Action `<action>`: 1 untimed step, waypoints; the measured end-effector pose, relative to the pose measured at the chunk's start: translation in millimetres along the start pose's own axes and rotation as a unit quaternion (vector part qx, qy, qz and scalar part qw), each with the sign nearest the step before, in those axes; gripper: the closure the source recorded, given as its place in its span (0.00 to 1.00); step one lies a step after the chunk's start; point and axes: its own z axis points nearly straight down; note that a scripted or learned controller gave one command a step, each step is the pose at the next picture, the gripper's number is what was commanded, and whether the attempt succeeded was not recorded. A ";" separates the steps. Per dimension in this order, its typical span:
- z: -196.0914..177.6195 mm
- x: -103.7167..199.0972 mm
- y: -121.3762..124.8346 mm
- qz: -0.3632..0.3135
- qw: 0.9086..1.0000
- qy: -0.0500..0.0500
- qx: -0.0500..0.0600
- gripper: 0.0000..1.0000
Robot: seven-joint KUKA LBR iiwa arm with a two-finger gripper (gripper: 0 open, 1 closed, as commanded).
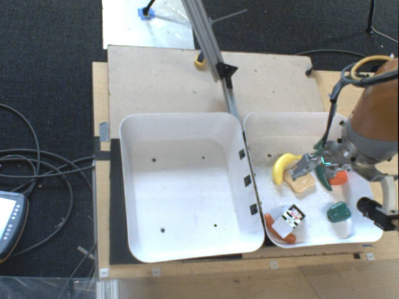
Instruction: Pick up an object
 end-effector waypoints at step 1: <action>-2.1 -0.3 0.9 0.001 1.000 0.000 -0.002 0.00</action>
